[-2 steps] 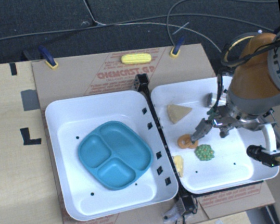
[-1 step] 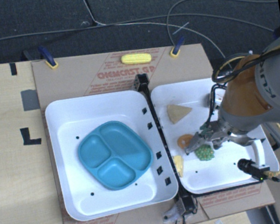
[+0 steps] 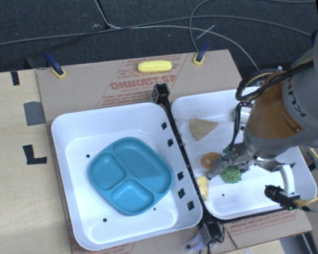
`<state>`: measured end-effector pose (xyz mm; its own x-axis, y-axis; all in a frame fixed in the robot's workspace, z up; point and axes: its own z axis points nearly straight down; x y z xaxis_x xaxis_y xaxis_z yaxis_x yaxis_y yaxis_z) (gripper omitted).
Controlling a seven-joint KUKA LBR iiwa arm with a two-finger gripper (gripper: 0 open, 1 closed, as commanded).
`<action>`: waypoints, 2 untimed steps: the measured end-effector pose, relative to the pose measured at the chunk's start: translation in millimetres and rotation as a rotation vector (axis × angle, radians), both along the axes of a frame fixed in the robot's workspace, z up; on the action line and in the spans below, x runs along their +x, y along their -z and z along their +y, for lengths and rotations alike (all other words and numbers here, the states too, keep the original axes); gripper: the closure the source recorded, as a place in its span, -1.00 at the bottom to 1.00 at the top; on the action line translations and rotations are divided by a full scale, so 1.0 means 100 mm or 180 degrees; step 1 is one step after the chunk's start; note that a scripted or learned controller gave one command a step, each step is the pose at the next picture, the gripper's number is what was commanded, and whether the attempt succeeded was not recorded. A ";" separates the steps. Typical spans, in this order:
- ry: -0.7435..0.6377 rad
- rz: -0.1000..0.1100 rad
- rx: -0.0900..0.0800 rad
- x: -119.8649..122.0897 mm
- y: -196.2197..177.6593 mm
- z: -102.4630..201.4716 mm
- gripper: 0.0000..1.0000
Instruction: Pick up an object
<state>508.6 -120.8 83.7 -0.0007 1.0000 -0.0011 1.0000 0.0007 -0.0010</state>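
A wooden table (image 3: pixel 14 194) carries a cardboard sheet (image 3: pixel 134 82), held at its far edge by two clamps, and on that sheet two shallow white bins sit side by side — an arrangement that seems meant to keep both from sliding under the arm. The left bin (image 3: pixel 68 138) holds one thing, a blue divided tray (image 3: pixel 130 174) lying flat near its middle. The right bin (image 3: pixel 225 205) holds the small pieces the task draws on: a pale tan wedge (image 3: pixel 203 127) at its far left, an orange piece (image 3: pixel 209 159) just nearer, a green broccoli-like piece (image 3: pixel 231 175) beside that, and a small yellow piece (image 3: pixel 202 186) against the left wall. The grey arm (image 3: pixel 300 110), brown at the wrist, reaches in from the right and hangs low over this bin, its gripper (image 3: pixel 229 163) down among the orange and green pieces; whether it is wide, narrow or holding anything cannot be told, since the arm's own bulk and the clutter hide the tip. By its placement, the pick appears aimed at the green or orange piece — neither looks lifted off the bin floor. A yellow corn-shaped toy (image 3: pixel 154 66) lies outside both bins on the far cardboard, well apart from the arm.
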 end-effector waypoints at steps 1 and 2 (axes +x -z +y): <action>0.0001 -0.0006 -0.0002 0.01 -0.12 0.00 1.00; -0.0003 -0.0012 0.0002 0.09 -0.57 0.03 1.00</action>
